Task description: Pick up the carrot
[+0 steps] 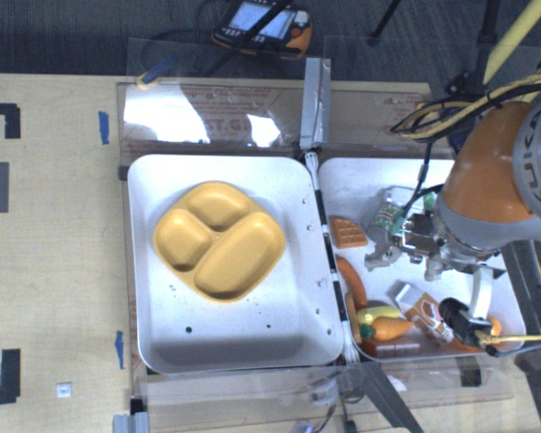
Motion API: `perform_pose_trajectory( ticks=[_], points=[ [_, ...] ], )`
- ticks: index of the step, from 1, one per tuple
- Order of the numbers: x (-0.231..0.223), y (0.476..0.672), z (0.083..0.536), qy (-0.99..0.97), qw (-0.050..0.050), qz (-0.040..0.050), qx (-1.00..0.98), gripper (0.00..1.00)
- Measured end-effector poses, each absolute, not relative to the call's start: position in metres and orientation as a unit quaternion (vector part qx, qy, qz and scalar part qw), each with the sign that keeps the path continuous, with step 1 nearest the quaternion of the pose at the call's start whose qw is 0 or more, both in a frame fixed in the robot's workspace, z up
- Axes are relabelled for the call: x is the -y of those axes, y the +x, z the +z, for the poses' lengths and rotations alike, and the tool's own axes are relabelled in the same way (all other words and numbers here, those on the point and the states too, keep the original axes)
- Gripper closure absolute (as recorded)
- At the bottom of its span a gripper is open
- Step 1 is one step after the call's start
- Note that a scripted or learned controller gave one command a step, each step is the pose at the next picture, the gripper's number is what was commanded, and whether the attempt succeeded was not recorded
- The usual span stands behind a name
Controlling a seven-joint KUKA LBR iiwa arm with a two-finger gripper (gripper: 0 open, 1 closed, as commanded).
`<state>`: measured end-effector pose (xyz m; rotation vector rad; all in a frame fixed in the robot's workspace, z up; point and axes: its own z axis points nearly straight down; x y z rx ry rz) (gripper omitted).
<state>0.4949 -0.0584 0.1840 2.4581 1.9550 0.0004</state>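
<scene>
The carrot, orange with a green stub at its left end, lies along the front edge of the right bin, next to a yellow fruit. My gripper hangs over the middle of that bin, behind the carrot and clearly apart from it. The grey wrist and its orange band cover the bin's right side. Nothing shows held in the gripper.
A brown waffle piece and a long orange-red item lie by the right bin's left wall. A brown and white packet lies right of the carrot. The left bin holds a yellow divided plate.
</scene>
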Motion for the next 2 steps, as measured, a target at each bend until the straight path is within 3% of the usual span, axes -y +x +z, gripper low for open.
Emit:
perform_pose_trajectory(
  ticks=[1, 2],
  points=[
    [0.092, 0.508, 0.175, 0.796, 0.001, 0.0001, -0.606, 0.0],
    [0.071, 0.528, 0.184, 0.752, 0.001, 0.0003, -0.66, 0.0]
  ],
)
